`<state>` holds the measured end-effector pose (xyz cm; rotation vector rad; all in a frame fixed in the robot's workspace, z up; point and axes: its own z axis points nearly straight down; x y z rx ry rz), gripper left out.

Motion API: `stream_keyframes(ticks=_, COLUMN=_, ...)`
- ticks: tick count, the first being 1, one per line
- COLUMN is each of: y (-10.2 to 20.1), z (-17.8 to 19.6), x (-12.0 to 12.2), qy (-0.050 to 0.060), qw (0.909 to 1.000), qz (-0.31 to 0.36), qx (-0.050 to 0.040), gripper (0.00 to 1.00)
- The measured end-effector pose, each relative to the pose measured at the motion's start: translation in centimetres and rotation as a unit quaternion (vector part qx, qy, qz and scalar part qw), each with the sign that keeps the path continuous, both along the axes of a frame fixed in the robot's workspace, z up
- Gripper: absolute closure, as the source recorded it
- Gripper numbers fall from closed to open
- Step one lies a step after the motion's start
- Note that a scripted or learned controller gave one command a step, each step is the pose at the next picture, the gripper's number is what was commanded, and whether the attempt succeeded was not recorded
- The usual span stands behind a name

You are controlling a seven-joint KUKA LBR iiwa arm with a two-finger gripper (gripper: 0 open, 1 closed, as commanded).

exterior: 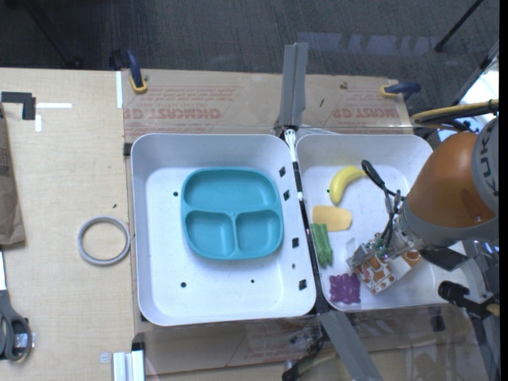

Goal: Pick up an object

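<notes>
Gripper [371,254]: low in the right bin [413,145], at that bin's near right part, directly over a small orange-and-white patterned box [382,273]. The metal fingertip parts touch or nearly touch the box's top; whether they are released or clenched cannot be told, and the box cannot be seen between them.

Arm [448,185]: enters from the right; its orange band covers the right bin's right side.

Near items, right bin:
- Purple bunch of grapes [344,289], at the near edge, just left of the patterned box.
- Green vegetable-like piece [321,243], lying lengthwise along the bin's left wall.

Middle items, right bin:
- Pale yellow-orange flat piece [332,217], just beyond the green piece, touching or nearly touching it.
- Dark long-handled utensil [379,179], slanting from the far middle toward the gripper.

Far items, right bin:
- Yellow banana [344,182], curved, just beyond the flat piece.

Left bin [151,236]: holds one teal divided plate [232,213] with three compartments, set near the middle.

Bench, left of the bins:
- Scissors [13,333], at the near left edge, partly cut off.
- Grey ring [104,240], lying flat, apart from the left bin.
- Brown paper item [11,189], at the left edge.

Far side: cardboard sheet [262,105] with red lettering under the bins' far edges, held by yellow-tipped clamps [136,74] at its left and right corners.
</notes>
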<state>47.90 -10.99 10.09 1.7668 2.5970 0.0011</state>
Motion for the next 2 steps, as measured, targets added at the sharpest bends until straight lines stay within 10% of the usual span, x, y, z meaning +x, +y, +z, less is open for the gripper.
stream_keyframes(ticks=1, y=2.4, z=9.0, x=8.7, qy=0.002, qw=0.9907, qz=-0.136, qx=-0.0013, gripper=1.0)
stream_keyframes(ticks=2, y=6.7, z=11.0, x=8.2, qy=0.001, qw=0.9956, qz=-0.094, qx=-0.0015, gripper=1.0)
